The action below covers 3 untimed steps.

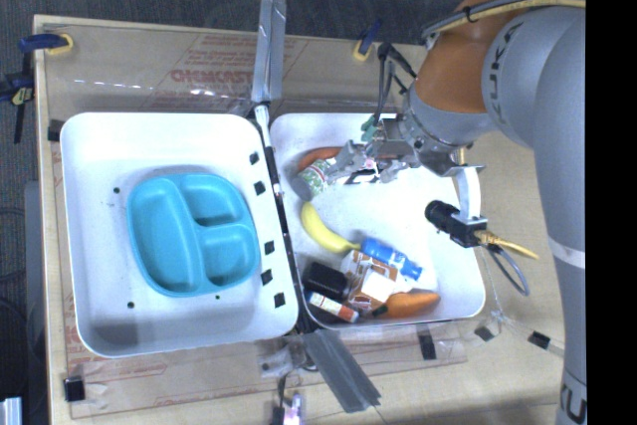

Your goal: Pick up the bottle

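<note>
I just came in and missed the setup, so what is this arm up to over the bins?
The grey arm reaches in from the right over the right bin, its gripper low near the bin's far left corner, right at a small bottle with a green label lying there. Whether it grips the bottle is unclear. A banana, a carrot and some packets lie nearer in the same bin. The left bin holds a blue divided tray.

A tray (191,232) lies in the left bin (90,154). In the right bin (453,289), a bottle (320,176) lies behind the banana (325,229). A box (378,276) lies right of the banana.
</note>
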Available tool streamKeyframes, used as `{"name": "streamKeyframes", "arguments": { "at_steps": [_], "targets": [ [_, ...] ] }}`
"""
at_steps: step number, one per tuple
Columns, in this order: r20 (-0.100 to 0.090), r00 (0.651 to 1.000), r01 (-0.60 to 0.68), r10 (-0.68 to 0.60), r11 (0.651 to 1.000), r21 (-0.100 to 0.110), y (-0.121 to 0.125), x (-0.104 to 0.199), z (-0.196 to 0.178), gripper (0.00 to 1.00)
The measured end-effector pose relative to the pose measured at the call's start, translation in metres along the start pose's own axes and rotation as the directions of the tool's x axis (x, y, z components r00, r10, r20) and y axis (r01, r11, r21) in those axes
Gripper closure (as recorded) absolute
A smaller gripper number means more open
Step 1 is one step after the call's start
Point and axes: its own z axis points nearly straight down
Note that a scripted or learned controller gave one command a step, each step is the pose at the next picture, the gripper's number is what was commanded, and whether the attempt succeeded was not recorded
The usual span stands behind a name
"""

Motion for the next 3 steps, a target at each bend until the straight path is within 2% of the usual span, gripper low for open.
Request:
{"name": "streamKeyframes", "arguments": {
  "at_steps": [1, 2, 3],
  "targets": [
    [0.000, 0.999, -0.043, 0.043, 0.999, 0.000, -0.046, -0.047, 0.063, 0.00],
    [0.001, 0.982, -0.186, 0.186, 0.982, -0.011, -0.078, -0.067, 0.118, 0.00],
    [0.002, 0.983, -0.182, 0.182, 0.983, -0.010, -0.078, -0.067, 0.109, 1.00]
  ]
}}
